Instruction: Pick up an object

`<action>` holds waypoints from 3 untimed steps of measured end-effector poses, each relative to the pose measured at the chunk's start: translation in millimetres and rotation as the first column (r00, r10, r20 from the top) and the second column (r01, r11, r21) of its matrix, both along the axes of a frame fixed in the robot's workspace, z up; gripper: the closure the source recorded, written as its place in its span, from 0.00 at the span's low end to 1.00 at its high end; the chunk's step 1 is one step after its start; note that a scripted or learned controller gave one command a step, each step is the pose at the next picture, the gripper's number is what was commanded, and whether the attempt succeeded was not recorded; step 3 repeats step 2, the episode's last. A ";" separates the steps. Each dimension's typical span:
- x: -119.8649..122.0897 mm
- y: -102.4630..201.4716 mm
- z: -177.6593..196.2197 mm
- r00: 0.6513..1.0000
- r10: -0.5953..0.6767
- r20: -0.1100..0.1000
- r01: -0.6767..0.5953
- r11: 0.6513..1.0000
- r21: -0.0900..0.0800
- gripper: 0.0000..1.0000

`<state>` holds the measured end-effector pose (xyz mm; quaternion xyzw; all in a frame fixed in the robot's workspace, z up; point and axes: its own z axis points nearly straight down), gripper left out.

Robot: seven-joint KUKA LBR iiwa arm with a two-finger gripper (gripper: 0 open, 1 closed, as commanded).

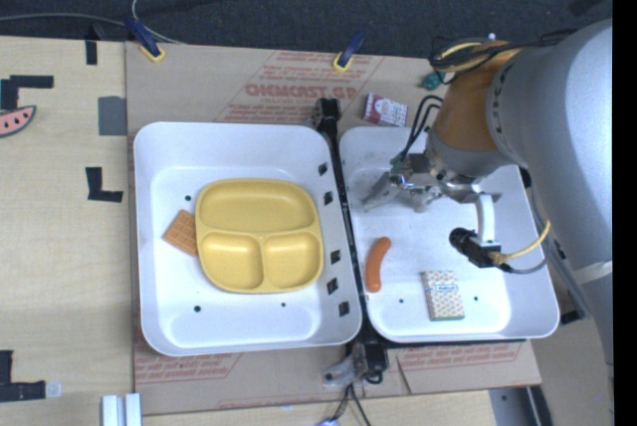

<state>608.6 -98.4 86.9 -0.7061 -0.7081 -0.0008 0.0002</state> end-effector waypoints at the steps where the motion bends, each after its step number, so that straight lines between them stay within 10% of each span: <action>1: -0.1 0.6 9.3 1.000 0.001 0.000 -0.001 1.000 0.001 1.00; 3: -0.2 1.8 18.3 1.000 0.003 -0.002 -0.003 1.000 0.003 1.00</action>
